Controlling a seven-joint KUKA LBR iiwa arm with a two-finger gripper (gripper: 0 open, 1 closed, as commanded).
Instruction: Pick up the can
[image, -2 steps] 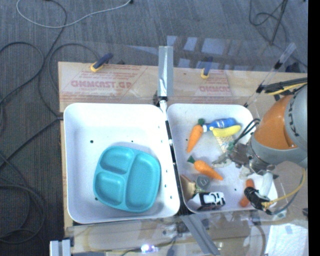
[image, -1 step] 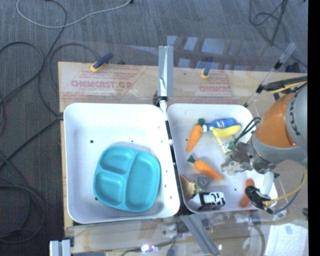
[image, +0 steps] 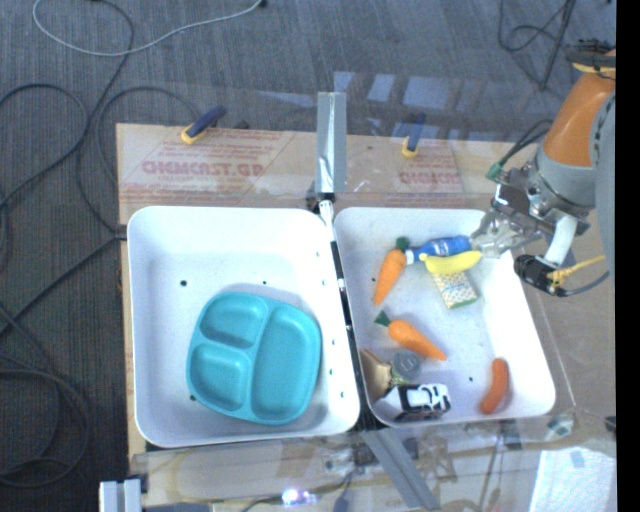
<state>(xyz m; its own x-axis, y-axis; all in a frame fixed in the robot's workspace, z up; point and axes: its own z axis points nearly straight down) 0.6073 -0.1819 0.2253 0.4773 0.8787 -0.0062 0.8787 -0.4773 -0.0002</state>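
The can (image: 406, 365) is small, with a grey round top, and sits near the front of the right bin (image: 530, 330), between a carrot (image: 415, 339) and a black-and-white object (image: 425, 398). My gripper (image: 493, 236) hangs at the bin's far right corner, just right of a blue bottle (image: 443, 246) and a yellow banana (image: 452, 262). It is well away from the can, and nothing shows held in it.
The right bin also has a second carrot (image: 389, 273), a speckled square block (image: 456, 289), a red sausage (image: 493, 386) and a brown piece (image: 374, 370). A teal divided plate (image: 255, 356) lies in the left bin (image: 160, 300).
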